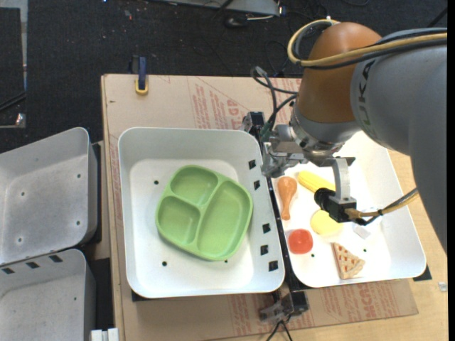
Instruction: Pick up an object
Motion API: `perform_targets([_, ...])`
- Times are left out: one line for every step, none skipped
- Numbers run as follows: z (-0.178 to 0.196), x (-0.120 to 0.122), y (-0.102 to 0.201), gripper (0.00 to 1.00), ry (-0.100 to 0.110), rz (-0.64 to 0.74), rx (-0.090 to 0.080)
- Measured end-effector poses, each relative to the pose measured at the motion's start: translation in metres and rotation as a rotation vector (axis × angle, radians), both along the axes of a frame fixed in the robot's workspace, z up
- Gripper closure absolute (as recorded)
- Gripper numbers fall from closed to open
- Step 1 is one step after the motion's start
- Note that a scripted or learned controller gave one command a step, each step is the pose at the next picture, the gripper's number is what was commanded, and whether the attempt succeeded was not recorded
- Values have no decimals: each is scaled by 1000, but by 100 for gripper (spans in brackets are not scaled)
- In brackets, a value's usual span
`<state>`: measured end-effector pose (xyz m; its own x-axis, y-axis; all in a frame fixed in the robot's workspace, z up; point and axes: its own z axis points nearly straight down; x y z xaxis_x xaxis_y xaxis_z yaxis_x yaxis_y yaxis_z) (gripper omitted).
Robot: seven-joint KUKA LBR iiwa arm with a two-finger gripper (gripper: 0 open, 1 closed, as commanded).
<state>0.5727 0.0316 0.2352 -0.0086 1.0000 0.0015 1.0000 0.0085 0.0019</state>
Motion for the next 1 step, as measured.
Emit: perform_targets([-12, 11, 51, 100, 1, 0, -1])
